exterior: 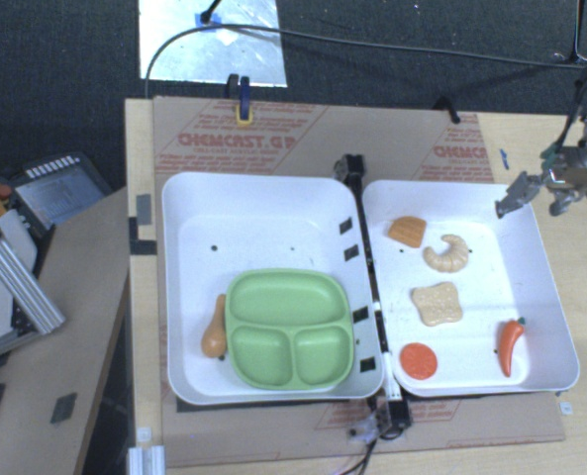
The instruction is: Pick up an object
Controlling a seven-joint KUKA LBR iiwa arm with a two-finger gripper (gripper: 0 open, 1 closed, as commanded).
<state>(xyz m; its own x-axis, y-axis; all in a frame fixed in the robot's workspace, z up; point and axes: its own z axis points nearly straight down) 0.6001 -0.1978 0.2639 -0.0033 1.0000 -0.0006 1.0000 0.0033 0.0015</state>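
Gripper [533, 191] hung over right bin's [548, 295] far rim, seemingly released and empty — nearest croissant [447, 253] and orange bread piece [408, 231] lay below-left; curved, it risked slipping from the closing fingers.

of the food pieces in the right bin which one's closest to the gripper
The curved pale croissant-shaped piece, the rightmost in the bin's upper row, lies closest to the gripper; the orange wedge beside it sits farther left.

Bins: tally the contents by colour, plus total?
Green: 1, divided plate
Tan/beige: 3, drumstick-like piece, croissant, cracker
Orange: 3, bread chunk, round slice, chili pepper
Total: 7
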